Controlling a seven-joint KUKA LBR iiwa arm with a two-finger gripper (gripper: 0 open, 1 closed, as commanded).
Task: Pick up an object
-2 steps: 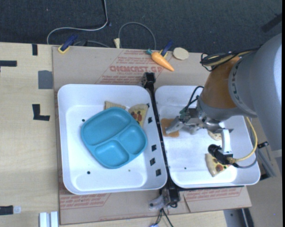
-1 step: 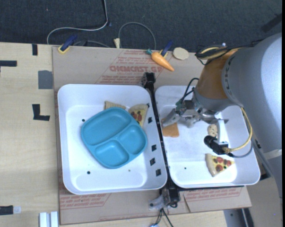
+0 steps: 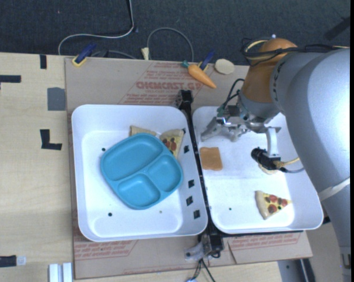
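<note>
Your tool (image 3: 215, 131) is hovering at the upper left of the right bin (image 3: 306, 216), just above the toast slice (image 3: 211, 158); I cannot tell its state. You are lining up best by centring over that flat slice before descending straight down.

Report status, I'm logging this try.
Two-finger gripper above right white bin, nothing held. Tan toast slice just below it. Nothing in the way.

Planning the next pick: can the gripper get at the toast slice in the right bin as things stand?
Probably yes. The toast slice lies flat and uncovered in the right bin, apart from the pizza slice. The gripper hangs just above it, with nothing between.
</note>
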